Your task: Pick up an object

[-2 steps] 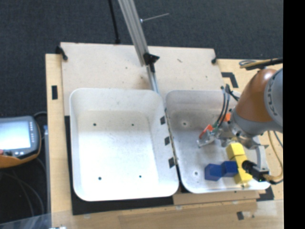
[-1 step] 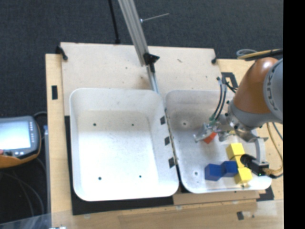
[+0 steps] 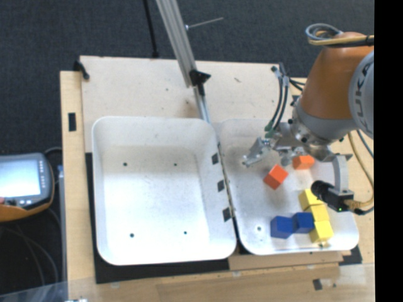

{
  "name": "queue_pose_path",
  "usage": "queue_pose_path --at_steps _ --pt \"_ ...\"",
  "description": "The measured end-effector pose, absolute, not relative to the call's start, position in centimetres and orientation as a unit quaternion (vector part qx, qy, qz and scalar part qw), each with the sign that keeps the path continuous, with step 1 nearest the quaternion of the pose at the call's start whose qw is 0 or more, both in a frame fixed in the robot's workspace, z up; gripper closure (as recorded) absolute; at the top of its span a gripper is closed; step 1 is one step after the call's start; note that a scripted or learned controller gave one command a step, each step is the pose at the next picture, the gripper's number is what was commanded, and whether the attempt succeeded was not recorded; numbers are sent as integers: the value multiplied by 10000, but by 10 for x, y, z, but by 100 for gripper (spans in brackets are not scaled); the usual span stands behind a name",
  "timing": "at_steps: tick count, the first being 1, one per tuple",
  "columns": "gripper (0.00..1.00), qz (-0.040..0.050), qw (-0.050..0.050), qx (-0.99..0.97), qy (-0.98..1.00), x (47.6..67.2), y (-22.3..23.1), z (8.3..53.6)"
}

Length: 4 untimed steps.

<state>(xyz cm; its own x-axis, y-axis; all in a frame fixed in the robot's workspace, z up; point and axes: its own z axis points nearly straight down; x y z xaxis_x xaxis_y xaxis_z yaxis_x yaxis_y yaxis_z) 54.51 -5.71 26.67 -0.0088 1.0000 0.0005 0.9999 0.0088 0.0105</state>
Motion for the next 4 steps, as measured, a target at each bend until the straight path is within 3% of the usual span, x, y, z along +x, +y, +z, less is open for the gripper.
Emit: queue_pose_path --at_steps 1,2,3,4 --pt "0 -30 -7 7091 7051 556 -139 168" --pt "0 5 -1 7048 7094 609 -90 129" --pt "0 -7 9 7078 7064 591 -119 120" --pt "0 -2 17 7086 7056 561 -162 156"
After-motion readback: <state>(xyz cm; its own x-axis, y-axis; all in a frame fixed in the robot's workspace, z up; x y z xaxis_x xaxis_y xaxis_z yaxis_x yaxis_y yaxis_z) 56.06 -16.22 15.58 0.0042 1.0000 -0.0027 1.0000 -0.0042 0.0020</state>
